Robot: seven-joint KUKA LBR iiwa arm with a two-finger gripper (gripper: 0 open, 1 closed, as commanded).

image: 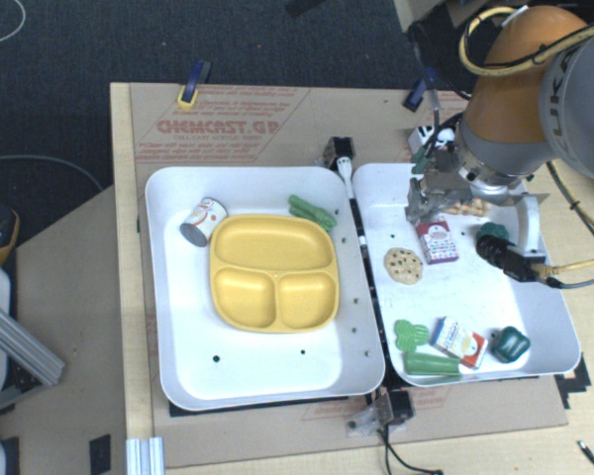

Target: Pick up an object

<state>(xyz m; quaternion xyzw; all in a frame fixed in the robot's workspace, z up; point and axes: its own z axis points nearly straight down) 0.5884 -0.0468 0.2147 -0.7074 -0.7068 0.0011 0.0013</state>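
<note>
Fingers hover just above red carton in right bin.

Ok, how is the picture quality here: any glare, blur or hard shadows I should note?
Camera view: even, soft lighting with only faint shadows in the white bins; mild sheen on the yellow tray; slightly soft overall, so the print on the small carton is unreadable; the gripper area is dark and cluttered.

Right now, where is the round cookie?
The round chocolate-chip cookie lies in the right white bin, near its left wall, just left of the small red-and-white carton.
</note>
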